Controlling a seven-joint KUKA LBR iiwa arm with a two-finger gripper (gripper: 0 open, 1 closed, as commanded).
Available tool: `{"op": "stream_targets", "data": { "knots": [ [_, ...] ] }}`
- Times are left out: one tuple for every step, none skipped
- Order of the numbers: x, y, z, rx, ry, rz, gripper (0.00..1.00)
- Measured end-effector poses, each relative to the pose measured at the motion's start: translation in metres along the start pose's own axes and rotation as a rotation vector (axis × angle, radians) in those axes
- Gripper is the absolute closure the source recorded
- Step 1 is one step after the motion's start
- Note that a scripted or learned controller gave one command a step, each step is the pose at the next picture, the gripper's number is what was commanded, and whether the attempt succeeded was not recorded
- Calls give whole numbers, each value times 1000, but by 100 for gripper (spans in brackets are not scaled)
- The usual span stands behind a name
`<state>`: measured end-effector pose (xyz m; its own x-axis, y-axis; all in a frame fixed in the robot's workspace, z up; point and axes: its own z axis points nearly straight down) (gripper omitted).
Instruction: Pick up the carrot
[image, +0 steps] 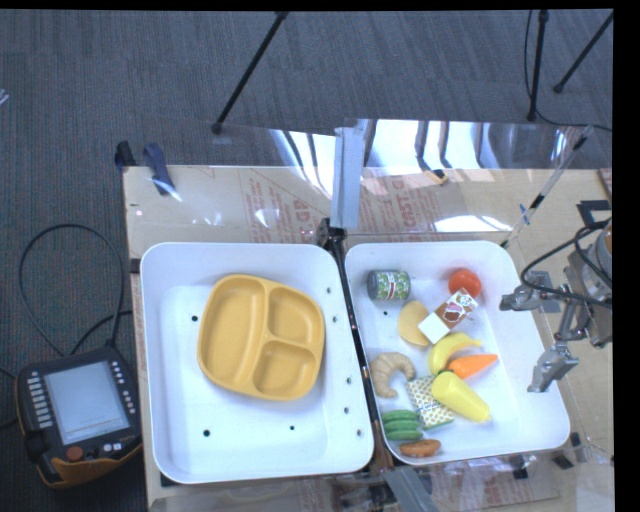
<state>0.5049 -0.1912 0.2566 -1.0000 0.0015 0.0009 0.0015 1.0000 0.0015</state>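
Carrot (474, 365) lies partly tucked beneath banana (451, 350) and yellow pepper (460, 396).

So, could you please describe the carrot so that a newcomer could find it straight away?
Look in the right-hand shallow white bin, toward its right side. Among the toy foods there, the small orange tapered carrot lies flat between a curved yellow banana and a yellow pepper-like piece. It is the one orange pointed piece among yellow neighbours.

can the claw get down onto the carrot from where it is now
Probably yes. The claw sits at the right bin's right rim, and the carrot lies just left of it, uncovered. But the banana and a yellow pepper touch it, so a clean pinch looks tight.
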Motion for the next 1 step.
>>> {"op": "stream_targets", "data": {
  "knots": [
    [29,51,99,-1,4,220,0]
  ]
}}
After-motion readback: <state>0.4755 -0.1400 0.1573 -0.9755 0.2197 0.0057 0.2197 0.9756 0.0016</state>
